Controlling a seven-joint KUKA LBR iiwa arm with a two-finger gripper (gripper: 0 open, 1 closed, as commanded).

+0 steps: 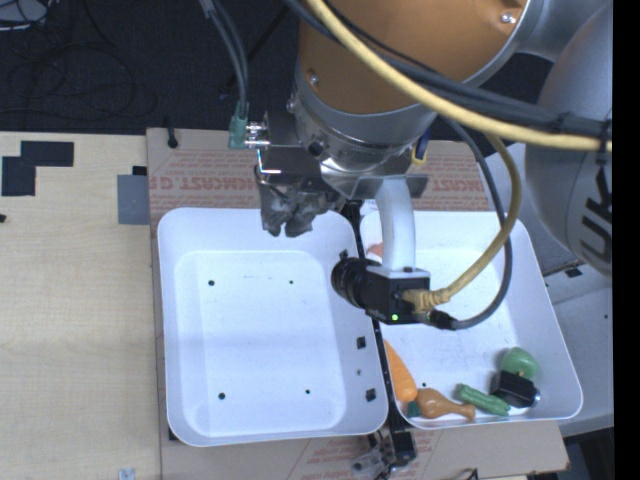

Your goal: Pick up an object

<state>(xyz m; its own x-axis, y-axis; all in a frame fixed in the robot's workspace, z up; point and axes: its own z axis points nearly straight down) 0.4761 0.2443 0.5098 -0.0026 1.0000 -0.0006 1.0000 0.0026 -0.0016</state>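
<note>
Your arm (440,58) fills the 12 to 2 o'clock part of the view, reaching over the counter (70,298). Below it sit the left bin (190,408) at 7 o'clock and the right bin (545,308) at 4 o'clock. The end effector (288,213) hangs at about 11 o'clock from centre, over the far rim of the left bin. You cannot tell from here whether it is released or clenched, and nothing shows in its grip.

Everything worth picking lies well away, in the near corner of the right bin at 5 o'clock: an orange carrot-like piece (400,373), a tan piece (440,404), a green stick (483,399), a black object (515,388) and a green ball (520,360), crowded together. You should carry across first, then descend on the carrot-like piece, which stands slightly apart from the cluster, staying off the bin wall.
</note>
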